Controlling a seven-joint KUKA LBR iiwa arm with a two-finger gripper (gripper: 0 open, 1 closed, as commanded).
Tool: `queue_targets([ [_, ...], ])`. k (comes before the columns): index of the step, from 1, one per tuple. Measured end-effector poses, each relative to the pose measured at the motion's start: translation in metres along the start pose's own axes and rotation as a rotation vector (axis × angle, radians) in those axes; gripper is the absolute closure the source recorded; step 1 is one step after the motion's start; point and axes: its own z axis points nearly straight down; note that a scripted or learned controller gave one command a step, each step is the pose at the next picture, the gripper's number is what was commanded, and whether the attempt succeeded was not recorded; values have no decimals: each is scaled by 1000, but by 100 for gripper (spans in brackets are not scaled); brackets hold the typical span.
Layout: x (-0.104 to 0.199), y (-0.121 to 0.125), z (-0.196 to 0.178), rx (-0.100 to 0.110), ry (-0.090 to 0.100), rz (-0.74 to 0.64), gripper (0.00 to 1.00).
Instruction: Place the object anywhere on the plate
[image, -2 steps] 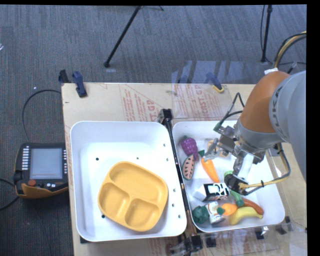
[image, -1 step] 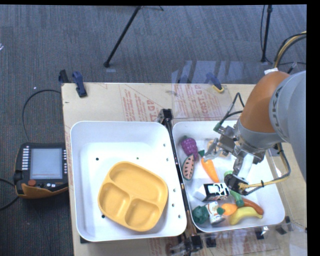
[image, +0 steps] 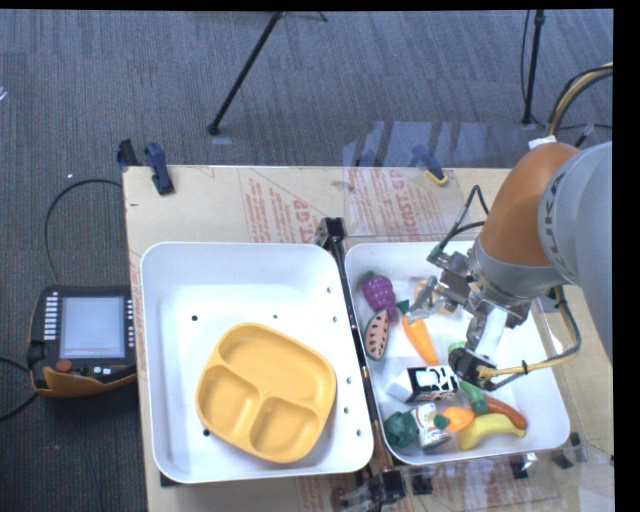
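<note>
Probably light, stiff and slick, small orange plastic carrot (image: 421, 339) beside two-finger gripper (image: 432, 297), best pinched mid-body; finger opening impossible to tell.

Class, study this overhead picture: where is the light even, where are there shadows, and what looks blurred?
Camera view: even, soft light on both white bins; faint shadow under the yellow plate; the grey arm looks soft-edged; the small toy foods are too coarse to read finely.

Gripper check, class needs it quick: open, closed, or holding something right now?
Gripper: cannot be told. It is low in the right bin, over the pile of toy food; the yellow plate sits in the left bin.
</note>
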Motion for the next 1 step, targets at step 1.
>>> queue_targets([
  [1,0,0,0,0,0,0,0],
])
